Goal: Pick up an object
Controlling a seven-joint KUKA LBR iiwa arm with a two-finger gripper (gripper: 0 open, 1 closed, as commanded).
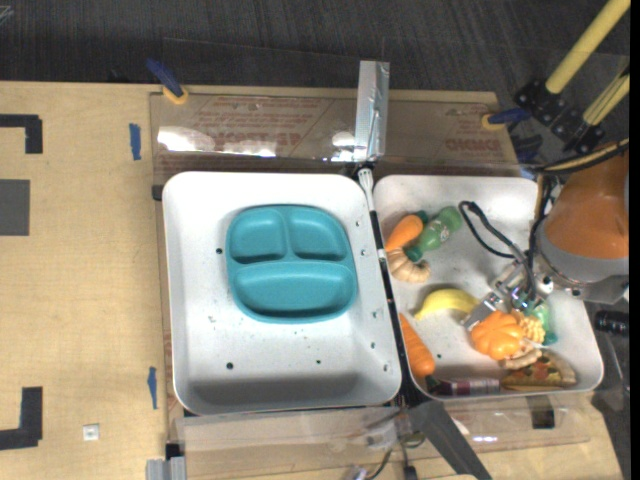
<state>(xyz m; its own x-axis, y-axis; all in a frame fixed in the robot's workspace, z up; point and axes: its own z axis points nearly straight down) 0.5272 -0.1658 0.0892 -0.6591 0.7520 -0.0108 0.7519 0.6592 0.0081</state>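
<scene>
Nearest us, along the near wall of the right bin (590,368), lie a dark pen-like stick (465,386) and a flat red-and-yellow toy (540,373). Just behind them sits an orange, lumpy toy (503,336), and the end effector (518,296) hangs right over its far right edge, low in the bin. We cannot tell how far it is spread, nor whether anything is caught in it; the metal parts blur into the clutter.

We judge the orange toy to be the likely target. To grip it well, we should centre over its bulk, not its rim, since a yellow banana (445,301) lies just left of it and a green piece (540,320) touches its right side. Either could be nipped along with it or push it aside. We should come straight down and close gently on so rounded a shape. A black cable (485,230) loops further back, so we should lift vertically to stay clear of it. An orange carrot (416,346) leans on the left wall. The left bin (190,268) holds a teal divided plate (291,261).
</scene>
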